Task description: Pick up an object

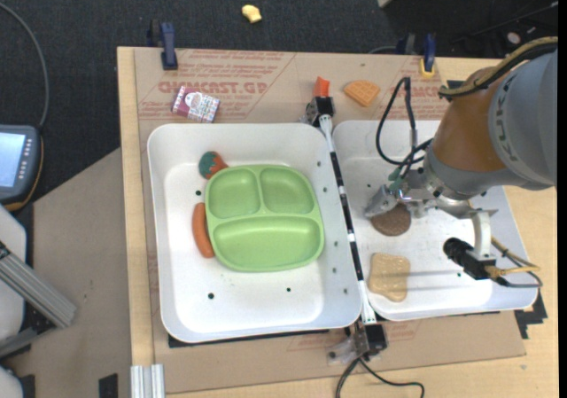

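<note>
Brown, round and flat, a cookie-like disc (391, 222) is seen in the right bin (461, 297), directly beneath the pincer (396, 199). Whether the pincer is clenched or released cannot be told.

My one camera: fixed above the bench (266, 77), looking down at a slant | range: far enough to frame both bins, left bin (173, 237) and right bin (443, 303), plus floor beyond | arm (505, 130) enters from view right
</note>
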Robot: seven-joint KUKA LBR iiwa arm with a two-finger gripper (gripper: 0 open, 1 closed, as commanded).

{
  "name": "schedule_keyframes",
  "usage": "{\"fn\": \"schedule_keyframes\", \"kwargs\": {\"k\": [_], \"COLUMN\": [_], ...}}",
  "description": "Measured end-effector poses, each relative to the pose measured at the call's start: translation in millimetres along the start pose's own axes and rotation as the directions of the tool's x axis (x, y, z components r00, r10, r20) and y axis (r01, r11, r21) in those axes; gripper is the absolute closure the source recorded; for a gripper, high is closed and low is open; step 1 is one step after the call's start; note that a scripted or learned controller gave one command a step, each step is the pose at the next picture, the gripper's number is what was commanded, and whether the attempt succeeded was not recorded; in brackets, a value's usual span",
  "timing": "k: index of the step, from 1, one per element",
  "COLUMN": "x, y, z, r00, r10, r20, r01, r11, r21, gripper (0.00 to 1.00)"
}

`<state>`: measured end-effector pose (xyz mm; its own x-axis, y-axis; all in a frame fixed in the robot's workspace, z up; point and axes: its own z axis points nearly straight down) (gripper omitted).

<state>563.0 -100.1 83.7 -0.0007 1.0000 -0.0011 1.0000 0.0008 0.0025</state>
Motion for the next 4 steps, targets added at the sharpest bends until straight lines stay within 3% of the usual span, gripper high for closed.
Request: {"fn": "schedule_keyframes", "kwargs": {"k": [1,2,3,4], "x": [5.0,2.8,5.9,3.1], "y": [-18.7,11.2,-10.3,-12.1], "z": [-0.8,-1.0,-0.8,-0.8], "r00": [1.000,1.000,1.000,1.000], "r10": [0.002,-0.001,0.001,0.001], "r20": [-0.002,0.001,-0.002,-0.002], "r01": [-0.002,0.001,-0.001,-0.001], "r11": [1.000,1.000,1.000,1.000], "r21": [0.006,-0.001,0.006,0.005], "gripper": [0.00,0.00,0.00,0.00]}}
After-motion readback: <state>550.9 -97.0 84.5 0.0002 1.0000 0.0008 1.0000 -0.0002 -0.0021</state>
